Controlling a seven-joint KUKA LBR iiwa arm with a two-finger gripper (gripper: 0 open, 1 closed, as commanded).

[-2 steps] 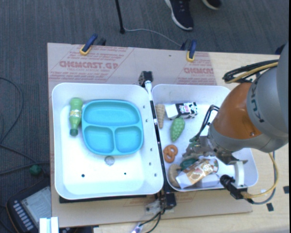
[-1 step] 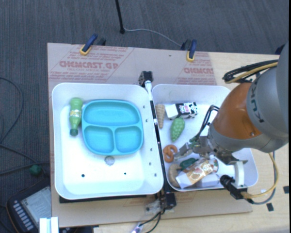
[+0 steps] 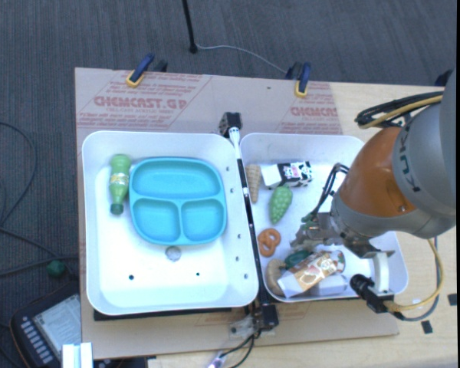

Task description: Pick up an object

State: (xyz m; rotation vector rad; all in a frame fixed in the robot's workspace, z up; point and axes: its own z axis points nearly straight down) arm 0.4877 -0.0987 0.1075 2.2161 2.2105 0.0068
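**Two white bins and a busy arm**

We see two white bins side by side. The left bin (image 3: 100,282) holds one blue tray (image 3: 176,200) with three parts, and one green bottle (image 3: 119,182) lying just beside the tray's left edge. This bin has lots of open room near its front.

The right bin (image 3: 322,140) is crowded. We count one cone (image 3: 254,179), one black and white toy (image 3: 294,172), one bumpy green thing (image 3: 280,203), one orange pretzel (image 3: 268,241) and one shiny snack bag (image 3: 314,273) near the front edge.

The gripper (image 3: 316,232) hangs low in the right bin, just above the snack bag. We cannot tell if it is open or closed, or if it holds anything. The big arm (image 3: 391,182) covers the bin's right side.
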